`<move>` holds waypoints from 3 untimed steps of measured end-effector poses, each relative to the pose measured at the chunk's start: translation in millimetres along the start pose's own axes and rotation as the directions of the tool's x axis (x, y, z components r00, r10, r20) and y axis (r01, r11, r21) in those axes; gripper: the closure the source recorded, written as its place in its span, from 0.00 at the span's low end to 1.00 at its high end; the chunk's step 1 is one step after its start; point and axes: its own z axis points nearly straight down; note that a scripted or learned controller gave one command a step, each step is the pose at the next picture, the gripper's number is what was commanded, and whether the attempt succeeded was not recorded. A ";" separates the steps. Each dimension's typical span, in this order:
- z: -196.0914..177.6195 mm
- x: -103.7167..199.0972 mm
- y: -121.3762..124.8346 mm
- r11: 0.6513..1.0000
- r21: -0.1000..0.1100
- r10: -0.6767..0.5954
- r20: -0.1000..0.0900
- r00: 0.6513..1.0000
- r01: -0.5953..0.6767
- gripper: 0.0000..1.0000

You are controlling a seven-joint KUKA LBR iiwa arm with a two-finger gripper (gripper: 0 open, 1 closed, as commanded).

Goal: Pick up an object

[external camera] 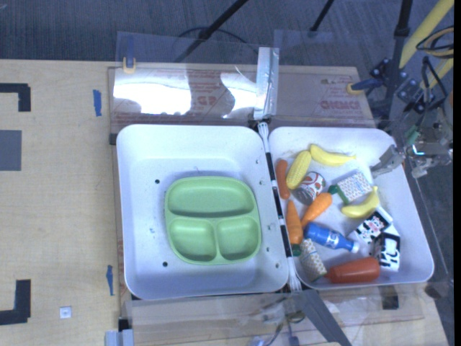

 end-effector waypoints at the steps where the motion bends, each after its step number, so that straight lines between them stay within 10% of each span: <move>1: -165.1 -26.0 -12.6 0.998 -0.004 -0.069 0.003 0.998 0.069 0.00; 2: -29.1 -0.7 -38.3 1.000 -0.001 -0.030 0.001 1.000 0.030 0.00; 3: -91.8 -26.8 -63.4 0.999 -0.004 0.044 0.003 0.999 -0.044 0.00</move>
